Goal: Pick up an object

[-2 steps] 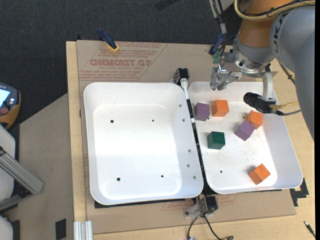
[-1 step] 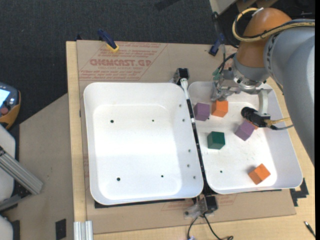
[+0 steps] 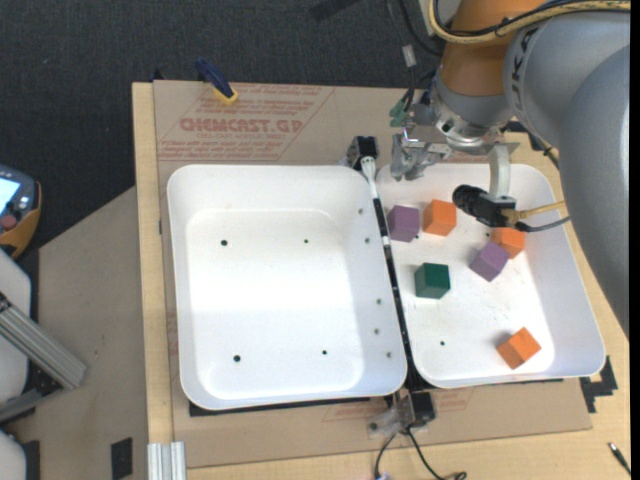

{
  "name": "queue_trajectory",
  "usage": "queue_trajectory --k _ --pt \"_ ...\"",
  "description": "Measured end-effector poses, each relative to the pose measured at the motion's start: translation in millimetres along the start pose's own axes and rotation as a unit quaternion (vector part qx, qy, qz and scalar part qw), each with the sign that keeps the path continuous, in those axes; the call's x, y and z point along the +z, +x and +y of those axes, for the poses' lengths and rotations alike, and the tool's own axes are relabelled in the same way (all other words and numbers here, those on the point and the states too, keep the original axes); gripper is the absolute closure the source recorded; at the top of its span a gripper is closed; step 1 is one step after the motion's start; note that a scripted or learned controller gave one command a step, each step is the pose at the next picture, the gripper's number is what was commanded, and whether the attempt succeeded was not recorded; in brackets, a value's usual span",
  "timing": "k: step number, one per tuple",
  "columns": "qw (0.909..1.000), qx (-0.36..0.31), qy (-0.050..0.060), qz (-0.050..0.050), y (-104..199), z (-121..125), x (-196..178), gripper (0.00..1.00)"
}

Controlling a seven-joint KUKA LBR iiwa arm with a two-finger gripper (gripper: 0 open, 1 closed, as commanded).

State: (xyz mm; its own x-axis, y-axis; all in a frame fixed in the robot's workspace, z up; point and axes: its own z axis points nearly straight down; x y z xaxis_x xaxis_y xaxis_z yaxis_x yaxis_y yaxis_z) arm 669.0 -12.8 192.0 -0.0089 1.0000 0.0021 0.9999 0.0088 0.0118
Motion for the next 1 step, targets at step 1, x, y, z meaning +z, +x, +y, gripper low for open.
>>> queue_trajectory --k 1 --pt "1.0000 0.004 0.006 -0.001 5.5 -2.4 7.0 1.00"
